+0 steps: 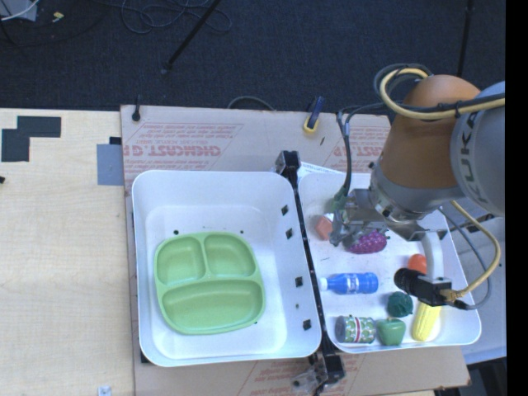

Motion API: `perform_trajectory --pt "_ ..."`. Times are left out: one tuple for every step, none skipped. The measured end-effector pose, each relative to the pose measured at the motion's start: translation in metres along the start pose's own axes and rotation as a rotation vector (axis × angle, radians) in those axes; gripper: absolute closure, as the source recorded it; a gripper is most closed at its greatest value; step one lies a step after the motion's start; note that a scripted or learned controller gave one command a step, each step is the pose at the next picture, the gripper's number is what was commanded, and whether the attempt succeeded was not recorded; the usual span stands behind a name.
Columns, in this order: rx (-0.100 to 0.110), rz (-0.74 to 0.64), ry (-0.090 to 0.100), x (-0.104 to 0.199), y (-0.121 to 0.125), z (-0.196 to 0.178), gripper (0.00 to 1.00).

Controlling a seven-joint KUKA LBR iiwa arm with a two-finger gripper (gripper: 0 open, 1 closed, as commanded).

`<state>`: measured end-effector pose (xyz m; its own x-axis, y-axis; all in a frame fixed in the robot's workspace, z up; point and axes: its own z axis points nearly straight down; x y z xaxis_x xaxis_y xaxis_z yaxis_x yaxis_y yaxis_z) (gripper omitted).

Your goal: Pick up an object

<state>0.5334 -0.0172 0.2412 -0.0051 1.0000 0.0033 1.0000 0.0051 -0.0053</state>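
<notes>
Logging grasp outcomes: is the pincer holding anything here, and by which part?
Cannot be told. The pincer is low over the purple grape bunch in the right bin, but no hold shows.

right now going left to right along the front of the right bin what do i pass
can → green apple → yellow thing
</notes>
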Motion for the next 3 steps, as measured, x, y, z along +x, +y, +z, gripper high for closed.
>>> perform_trajectory --pt "0.003 0.002 -0.001 0.044 -0.026 0.023 1.00" --pt "-0.001 0.003 -0.002 0.059 -0.028 0.021 1.00" --pt "0.000 0.006 -0.003 0.044 -0.034 0.018 1.00"
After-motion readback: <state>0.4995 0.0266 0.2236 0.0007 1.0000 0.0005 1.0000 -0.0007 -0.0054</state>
